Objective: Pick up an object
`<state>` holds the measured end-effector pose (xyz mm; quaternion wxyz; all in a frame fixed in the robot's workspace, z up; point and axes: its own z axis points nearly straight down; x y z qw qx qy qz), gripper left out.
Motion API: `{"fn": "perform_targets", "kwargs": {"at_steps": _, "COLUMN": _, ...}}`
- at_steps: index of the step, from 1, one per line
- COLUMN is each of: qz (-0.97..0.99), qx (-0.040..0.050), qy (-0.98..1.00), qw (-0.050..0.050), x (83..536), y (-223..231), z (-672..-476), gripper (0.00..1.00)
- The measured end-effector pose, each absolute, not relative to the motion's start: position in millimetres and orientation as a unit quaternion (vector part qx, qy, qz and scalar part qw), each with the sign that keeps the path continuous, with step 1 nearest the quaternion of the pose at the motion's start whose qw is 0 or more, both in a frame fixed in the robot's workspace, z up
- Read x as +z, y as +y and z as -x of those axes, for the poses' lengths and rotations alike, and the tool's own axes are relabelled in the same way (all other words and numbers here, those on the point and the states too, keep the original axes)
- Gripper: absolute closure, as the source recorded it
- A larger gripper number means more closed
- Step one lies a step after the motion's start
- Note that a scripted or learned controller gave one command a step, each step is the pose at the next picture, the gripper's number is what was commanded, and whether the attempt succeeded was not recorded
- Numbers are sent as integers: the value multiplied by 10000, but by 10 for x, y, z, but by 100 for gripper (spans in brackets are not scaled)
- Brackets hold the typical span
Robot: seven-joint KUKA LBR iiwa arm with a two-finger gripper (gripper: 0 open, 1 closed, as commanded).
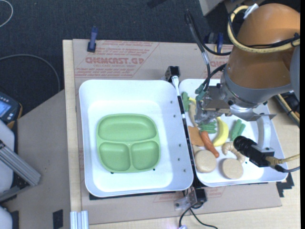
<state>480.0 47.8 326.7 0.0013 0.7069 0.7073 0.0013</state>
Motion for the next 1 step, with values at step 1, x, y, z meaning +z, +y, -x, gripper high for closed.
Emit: {"fn": "perform_targets", "kwargs": {"at_steps": 1, "qz": -7068, "qx": 18, "qy": 7074, "qw": 20, "x": 3369, "y": 480, "z": -4806, "gripper": 100}}
